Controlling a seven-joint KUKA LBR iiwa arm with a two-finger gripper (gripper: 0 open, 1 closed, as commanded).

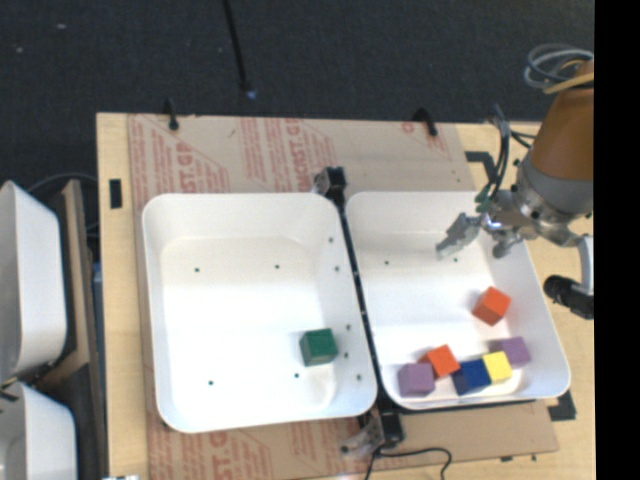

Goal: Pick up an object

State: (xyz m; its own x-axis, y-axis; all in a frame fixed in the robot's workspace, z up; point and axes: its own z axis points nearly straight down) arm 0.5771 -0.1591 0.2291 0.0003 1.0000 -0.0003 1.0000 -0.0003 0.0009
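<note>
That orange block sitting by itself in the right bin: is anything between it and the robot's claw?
Nothing visible. The gripper hovers over the right bin, up and slightly left of the lone orange block; bare white floor lies between. The other blocks cluster at the near edge.

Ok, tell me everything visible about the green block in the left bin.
The small dark green cube-shaped block looks solid and matte, possibly foam or wood. It sits flat on the floor of the left shallow white bin, toward its lower right corner, alone and touching nothing but the bin. The end effector hovers over the other bin.
</note>
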